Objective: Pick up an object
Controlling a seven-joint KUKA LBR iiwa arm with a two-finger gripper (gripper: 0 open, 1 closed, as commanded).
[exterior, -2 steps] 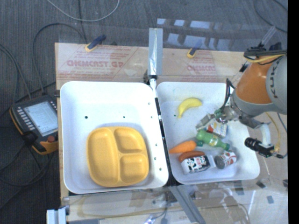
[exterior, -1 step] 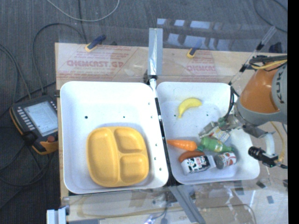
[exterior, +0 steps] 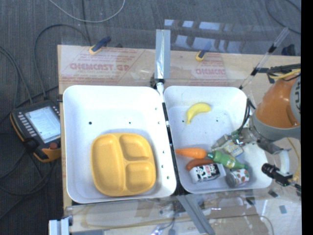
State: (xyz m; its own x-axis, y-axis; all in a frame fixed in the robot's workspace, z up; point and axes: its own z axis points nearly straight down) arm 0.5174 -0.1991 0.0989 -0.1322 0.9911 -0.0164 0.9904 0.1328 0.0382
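End effector (exterior: 230,142) low in right bin (exterior: 215,94), grip unclear, perhaps touching green bottle (exterior: 228,159)

I take the yellow divided tray (exterior: 124,163) as my landmark; it lies flat in the left bin (exterior: 78,106). To its right, past the wall the two bins share, the right bin (exterior: 230,97) holds an orange carrot (exterior: 191,152), and just below that a small carton (exterior: 205,172) with dark print. Further right of the tray lie a green bottle (exterior: 228,159) and a can (exterior: 237,176). Up and right of the tray sits a banana (exterior: 197,111), apart from the rest. The end effector (exterior: 230,140) hangs low just above the green bottle, and I cannot make out its fingers.
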